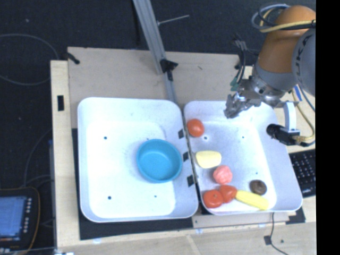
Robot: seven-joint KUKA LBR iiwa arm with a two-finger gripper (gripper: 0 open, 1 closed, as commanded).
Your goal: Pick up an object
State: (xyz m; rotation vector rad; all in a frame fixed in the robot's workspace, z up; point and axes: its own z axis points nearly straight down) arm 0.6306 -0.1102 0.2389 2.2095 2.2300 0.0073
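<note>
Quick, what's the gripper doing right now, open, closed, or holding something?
Gripper: cannot be told; it hangs over the far edge of the right bin, with no object seen in it.

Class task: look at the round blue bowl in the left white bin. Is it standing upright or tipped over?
Upright. The round blue bowl shows its open mouth and inner floor, resting in the left white bin.

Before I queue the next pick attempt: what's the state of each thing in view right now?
gripper: above right bin's far edge, nothing visibly held
blue bowl: upright in left bin
small tomato: loose in right bin
yellow block: lying flat
pink piece: loose
banana: lying flat
brown piece: loose
</note>
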